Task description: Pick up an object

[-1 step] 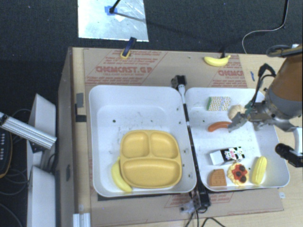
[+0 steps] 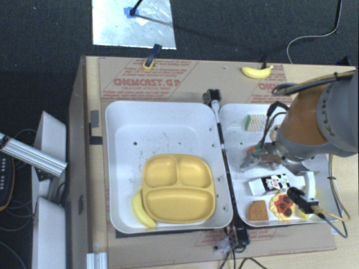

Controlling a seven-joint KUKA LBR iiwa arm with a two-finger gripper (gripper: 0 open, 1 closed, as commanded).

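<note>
Hand (image 2: 251,159) low over the floor of the right bin (image 2: 238,129), near that bin's left wall, with the grey arm (image 2: 314,122) reaching in behind it; whether it is spread or pressed together cannot be told from this slant, and nothing can be seen pinched in it. Of the 2 bins on the desk (image 2: 168,80), the right one holds the likely targets: a white patterned block (image 2: 269,182) just beside the hand toward the front, a brown square piece (image 2: 258,210) and a round toy pizza (image 2: 280,206) close together at the front edge, and a pale green pad (image 2: 255,122) apart at the back. The left bin (image 2: 157,128) carries a yellow divided tray (image 2: 178,186) with a banana (image 2: 140,210) touching its front-left corner. The step in hand looks like the approach to a grasp, with no object lifted yet. The block seems the easiest choice: it stands apart from its neighbours and has straight sides. A good try would centre the hand over its short width, come straight down, close only once low enough, then lift slowly. The flat pieces at the front would probably slip out, and the bin wall leaves little room on the left.
</note>
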